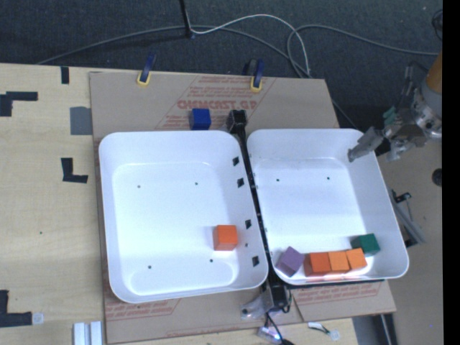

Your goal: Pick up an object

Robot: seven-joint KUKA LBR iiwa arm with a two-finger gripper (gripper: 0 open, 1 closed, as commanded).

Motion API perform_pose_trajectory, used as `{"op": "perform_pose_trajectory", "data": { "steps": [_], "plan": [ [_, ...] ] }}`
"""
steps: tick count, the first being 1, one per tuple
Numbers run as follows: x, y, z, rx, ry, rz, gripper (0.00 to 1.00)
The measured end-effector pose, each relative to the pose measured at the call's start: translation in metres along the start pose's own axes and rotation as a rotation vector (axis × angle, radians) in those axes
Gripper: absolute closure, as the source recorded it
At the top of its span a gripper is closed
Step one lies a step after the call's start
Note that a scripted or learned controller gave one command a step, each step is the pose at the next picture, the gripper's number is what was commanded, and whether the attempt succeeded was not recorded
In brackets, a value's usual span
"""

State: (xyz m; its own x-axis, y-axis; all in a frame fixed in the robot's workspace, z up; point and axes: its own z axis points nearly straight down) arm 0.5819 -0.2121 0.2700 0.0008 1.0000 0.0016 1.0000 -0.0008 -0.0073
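Left bin [115, 192] held one orange cube [226, 237] near its lower right corner; right bin [374, 192] held, along its near edge, a purple block [290, 261], three orange blocks [335, 262] in a touching row, and a green block [368, 244]. A blue cube [200, 118] lay outside on the cardboard sheet [287, 99]. Gripper [368, 146] hung over the right bin's upper right rim, carrying nothing visible; whether its claw was spread or closed could not be told.

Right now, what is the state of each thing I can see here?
tool: over right bin's far right rim, holding nothing
orange cube: alone in left bin
purple block: right bin, near edge
orange blocks: in a row beside it
green block: near right corner
blue block: outside bins, on cardboard
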Motion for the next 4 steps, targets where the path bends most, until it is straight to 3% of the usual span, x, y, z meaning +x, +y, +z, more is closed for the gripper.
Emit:
{"op": "perform_pose_trajectory", "data": {
  "steps": [1, 4],
  "plan": [
    [0.000, 0.001, -0.004, -0.007, -0.002, -0.001, 0.00],
    [0.000, -0.001, 0.131, -0.003, -0.001, -0.001, 0.00]
  ]
}}
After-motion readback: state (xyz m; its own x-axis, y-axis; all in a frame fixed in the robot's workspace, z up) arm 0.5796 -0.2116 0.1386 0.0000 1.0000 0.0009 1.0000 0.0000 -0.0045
